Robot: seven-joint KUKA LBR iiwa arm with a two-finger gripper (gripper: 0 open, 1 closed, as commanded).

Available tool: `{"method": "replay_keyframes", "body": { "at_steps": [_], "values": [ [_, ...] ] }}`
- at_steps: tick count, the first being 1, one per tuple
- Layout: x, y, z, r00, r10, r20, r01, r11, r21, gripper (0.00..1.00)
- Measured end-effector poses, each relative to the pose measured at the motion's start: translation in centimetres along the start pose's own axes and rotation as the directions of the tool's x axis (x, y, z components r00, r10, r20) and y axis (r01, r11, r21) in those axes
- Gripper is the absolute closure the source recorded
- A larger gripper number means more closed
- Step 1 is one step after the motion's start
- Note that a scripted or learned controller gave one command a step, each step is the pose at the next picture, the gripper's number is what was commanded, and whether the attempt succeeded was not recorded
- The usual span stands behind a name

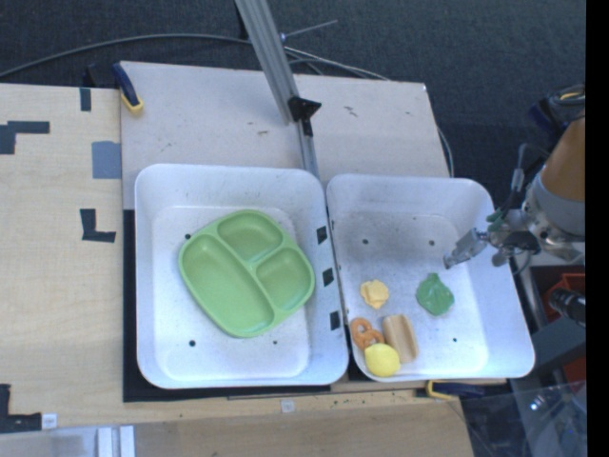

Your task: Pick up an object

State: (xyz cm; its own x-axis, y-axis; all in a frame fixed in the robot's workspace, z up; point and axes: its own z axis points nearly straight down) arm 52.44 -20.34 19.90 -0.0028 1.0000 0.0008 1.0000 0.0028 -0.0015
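Gripper [468, 248] hovered over the right bin [409, 198], nothing visibly held.
How far it was open could not be told; a centred, straight descent onto the green lump [435, 295] looked wisest.

green three-section plate [247, 271] sits in the left bin [152, 255], blue-and-yellow clamp [127, 88] on the worktop [48, 188] corner, grey pole [271, 46] slanting overhead

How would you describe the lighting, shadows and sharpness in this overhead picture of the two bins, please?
In the camera view, light is even and bright, with both white bins near washed out; the green tray casts only a faint shadow, and the right bin's floor shows grey scuffing. The claw and arm at the right edge look soft and slightly blurred; small toys stay distinguishable.
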Motion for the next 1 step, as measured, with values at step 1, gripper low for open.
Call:
{"method": "replay_keyframes", "body": {
  "at_steps": [1],
  "values": [
    [-0.01,0.0,0.0,1.0,0.0,0.0,0.0,1.0,0.0,0.0]
  ]
}}
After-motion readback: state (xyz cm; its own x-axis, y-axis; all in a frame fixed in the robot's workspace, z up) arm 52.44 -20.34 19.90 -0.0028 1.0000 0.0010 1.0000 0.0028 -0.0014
